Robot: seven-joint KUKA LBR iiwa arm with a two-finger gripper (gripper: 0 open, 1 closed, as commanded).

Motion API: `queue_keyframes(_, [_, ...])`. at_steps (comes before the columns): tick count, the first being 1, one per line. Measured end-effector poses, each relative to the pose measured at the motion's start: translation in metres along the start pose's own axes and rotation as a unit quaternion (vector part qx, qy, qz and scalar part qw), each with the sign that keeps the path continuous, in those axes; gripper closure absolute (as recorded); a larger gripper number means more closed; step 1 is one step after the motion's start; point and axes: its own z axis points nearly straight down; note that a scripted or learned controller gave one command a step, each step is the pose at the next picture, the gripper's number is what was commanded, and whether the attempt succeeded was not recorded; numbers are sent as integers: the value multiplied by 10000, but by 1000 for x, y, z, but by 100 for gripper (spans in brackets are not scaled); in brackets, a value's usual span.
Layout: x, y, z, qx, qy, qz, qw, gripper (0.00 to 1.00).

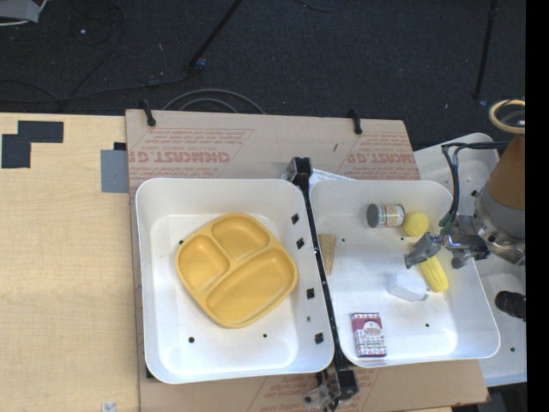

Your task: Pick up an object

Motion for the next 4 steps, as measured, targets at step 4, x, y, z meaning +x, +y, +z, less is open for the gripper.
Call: queue_keyframes(4, [12,9,101,-47,-6,-6,10000,0])
